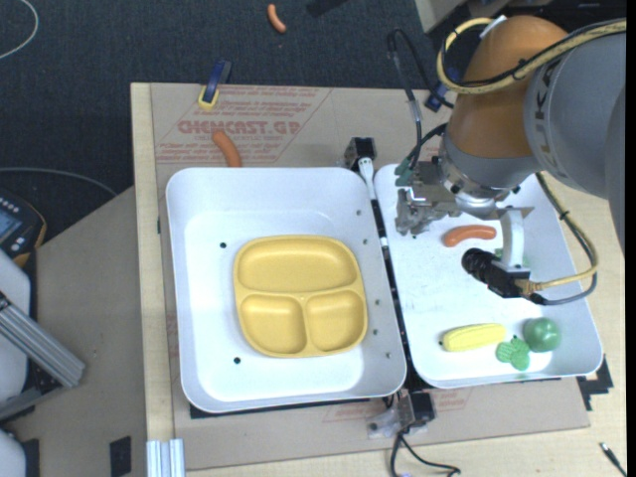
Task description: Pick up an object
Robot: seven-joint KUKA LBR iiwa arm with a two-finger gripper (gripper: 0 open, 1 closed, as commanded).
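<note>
My gripper [410, 223] hangs over the upper left part of the right bin [566, 256], close to the wall shared with the left bin. An orange sausage [469, 234] lies on the bin floor just to the gripper's right, apart from it. Near the front edge of the same bin rest a yellow corn cob [473, 338] and a green vegetable [531, 342], side by side. I see nothing held in the gripper.
The left bin [199, 266] holds a yellow divided plate [298, 294] in its middle. A second orange sausage [228, 148] and a blue and yellow clip [212, 85] lie on the cardboard behind the bins. The arm's bulk covers the right bin's back.
</note>
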